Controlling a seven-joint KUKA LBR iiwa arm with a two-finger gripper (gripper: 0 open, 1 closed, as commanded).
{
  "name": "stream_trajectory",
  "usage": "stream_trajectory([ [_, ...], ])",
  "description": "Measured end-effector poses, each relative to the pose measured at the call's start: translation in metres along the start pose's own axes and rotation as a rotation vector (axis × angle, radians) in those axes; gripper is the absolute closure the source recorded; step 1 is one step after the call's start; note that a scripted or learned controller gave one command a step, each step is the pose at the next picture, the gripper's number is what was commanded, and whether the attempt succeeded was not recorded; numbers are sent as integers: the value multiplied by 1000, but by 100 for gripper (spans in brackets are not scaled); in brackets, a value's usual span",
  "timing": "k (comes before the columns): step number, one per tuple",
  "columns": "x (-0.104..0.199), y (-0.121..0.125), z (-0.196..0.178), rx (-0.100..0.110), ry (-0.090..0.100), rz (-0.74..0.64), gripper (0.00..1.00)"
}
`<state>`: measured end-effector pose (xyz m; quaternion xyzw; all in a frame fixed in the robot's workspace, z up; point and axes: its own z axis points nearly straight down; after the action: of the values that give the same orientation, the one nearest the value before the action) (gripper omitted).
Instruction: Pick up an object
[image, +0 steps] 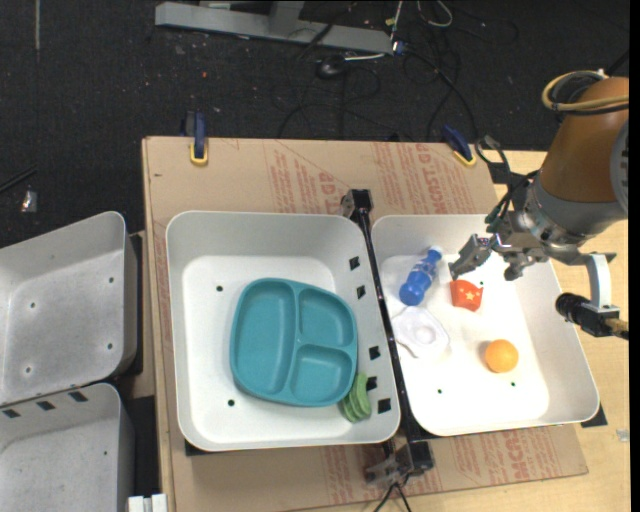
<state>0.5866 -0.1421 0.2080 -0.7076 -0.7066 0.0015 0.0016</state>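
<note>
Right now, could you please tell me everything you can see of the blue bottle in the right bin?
The blue bottle is small, with a clear, pale upper part and a solid blue lower part, plastic by its look. It lies on its side at a slant on the floor of the right bin, near the divider. A clear plastic piece lies just below it.

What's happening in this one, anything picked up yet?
Nothing visibly picked up. The arm reaches in from the right, and its tool is open above the right bin, just above a red block. A blue bottle, an orange ball and a clear plastic piece lie in that bin. The left bin holds a teal divided plate with a green item at its edge.
</note>
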Motion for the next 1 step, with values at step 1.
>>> stream_trajectory([
  [1, 0, 3, 63, 0, 0, -1, 0],
])
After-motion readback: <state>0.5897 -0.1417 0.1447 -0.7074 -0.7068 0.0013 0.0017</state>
